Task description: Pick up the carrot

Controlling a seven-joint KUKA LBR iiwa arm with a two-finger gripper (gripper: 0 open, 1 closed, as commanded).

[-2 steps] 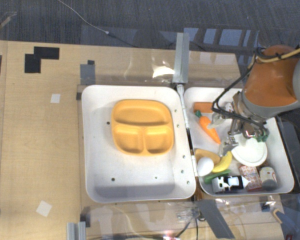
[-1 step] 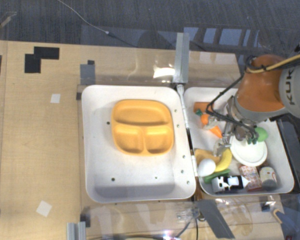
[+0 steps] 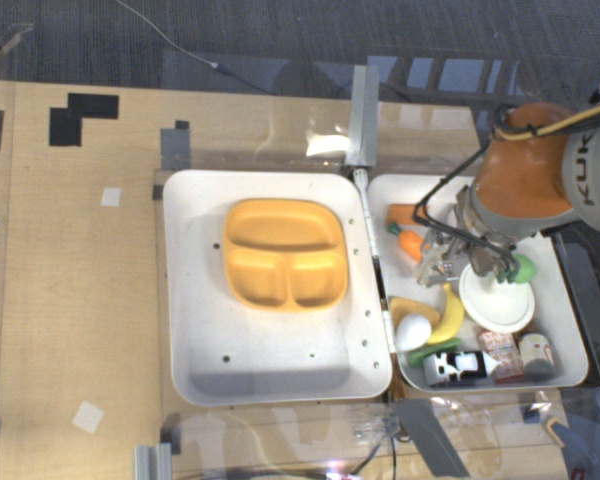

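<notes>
the claw point(image 3: 448, 264) hangs low inside the right bin point(image 3: 572, 340), under the grey wrist and the orange band of the arm point(image 3: 525, 173) that reaches in from the right edge. its metal parts are a dark, crowded cluster seen from above, and i cannot tell how it stands or whether anything sits in it. taking the carrot point(image 3: 408, 244) as the mark: it lies in the upper left part of the right bin, close to the wall shared with the left bin point(image 3: 190, 268), its orange body slanting down and its green top toward the upper left. the claw is just beside the carrot, to its right and a little lower; whether they touch cannot be made out. just above the carrot lies another orange piece point(image 3: 401, 214), partly under the arm's cables. below the carrot rests a banana point(image 3: 446, 318) curving around a white egg point(image 3: 412, 330), and lower still a black and white item point(image 3: 452, 367) against the bin's lower wall. right of the carrot, past the claw, sits a white bowl point(image 3: 497, 304) with a green thing point(image 3: 523, 268) at its upper edge. far left of the carrot, in the left bin, lies a yellow divided tray point(image 3: 284, 252). both bins stand on the pale wooden surface point(image 3: 70, 298).
</notes>
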